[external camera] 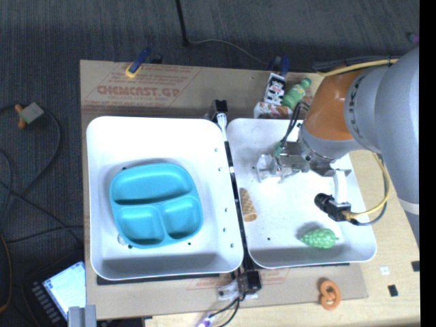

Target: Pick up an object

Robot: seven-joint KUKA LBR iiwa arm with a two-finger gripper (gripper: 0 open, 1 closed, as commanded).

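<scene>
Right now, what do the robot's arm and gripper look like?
The arm is thick, rounded and grey, with a broad orange band above the wrist. The gripper at its end is small, of silvery metal with dark parts.

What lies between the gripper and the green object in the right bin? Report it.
Nothing: the camera view shows bare white floor of the right bin between the gripper and the green object.

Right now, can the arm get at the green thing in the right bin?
Probably yes. The green thing lies alone on the floor of the right bin, nothing on or against it, with the gripper above the same bin. Its closeness to the near wall might crowd a grasp.
</scene>
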